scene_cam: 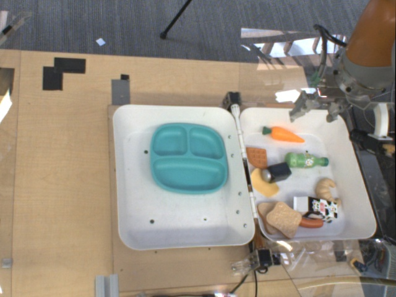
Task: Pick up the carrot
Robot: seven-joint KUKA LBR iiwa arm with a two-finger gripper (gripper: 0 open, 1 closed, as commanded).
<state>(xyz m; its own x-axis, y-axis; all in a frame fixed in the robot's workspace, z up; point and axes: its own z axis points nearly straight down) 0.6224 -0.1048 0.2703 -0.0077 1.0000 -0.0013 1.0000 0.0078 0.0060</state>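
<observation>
Carrot (283, 134) lying flat in right bin (354, 159), far half, green end toward divider, tip toward arm. Untouched. Gripper (317, 109) poised above bin's far rim, just beyond carrot; fingers spread, nothing between. Green bottle (306, 161) nearer camera than carrot; waffle (258, 158) beside divider. Bread (284, 219), sausage (311, 223), croissant (325, 188) at near end. Teal tray (188, 158) in left bin (130, 184).
</observation>
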